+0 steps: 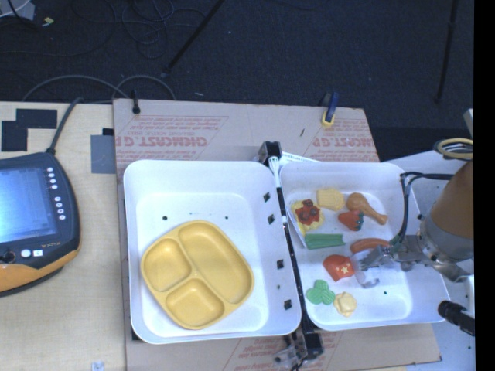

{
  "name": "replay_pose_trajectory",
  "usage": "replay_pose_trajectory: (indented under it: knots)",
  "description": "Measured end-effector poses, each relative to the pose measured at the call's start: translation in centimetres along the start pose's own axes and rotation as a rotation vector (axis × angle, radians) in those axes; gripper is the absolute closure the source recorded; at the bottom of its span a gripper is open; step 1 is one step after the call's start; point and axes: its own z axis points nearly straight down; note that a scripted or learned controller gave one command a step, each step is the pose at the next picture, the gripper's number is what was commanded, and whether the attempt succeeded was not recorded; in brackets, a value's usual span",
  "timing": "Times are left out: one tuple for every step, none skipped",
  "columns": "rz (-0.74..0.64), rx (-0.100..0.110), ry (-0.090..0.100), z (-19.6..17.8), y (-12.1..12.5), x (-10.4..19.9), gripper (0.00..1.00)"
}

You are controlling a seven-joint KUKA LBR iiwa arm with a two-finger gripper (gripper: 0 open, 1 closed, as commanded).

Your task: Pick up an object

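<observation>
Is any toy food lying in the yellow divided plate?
No: the yellow divided plate sits bare in the left bin, while the toy food all lies in the right bin.

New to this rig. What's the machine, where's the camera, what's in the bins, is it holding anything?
One picture, from a fixed camera above the bench, looking down at a slant. The grey arm entering from the right is the robot; its gripper is down in the right bin, among toy food: a drumstick, a green bean, a sausage, a red piece, a green leafy piece and others. I cannot tell whether it grips anything. The left bin holds a yellow divided plate. The screened device at far left looks like the control pendant.
</observation>
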Motion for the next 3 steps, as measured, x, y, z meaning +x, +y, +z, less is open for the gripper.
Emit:
replay_pose_trajectory:
  knots:
    - [0.007, 0.002, 0.004, -1.0, 0.0, -0.2, 1.0]
    - [-0.004, 0.012, 0.003, -12.0, 1.6, 6.2, 1.0]
    - [0.005, 0.02, 0.002, -0.6, 1.4, 3.2, 1.0]
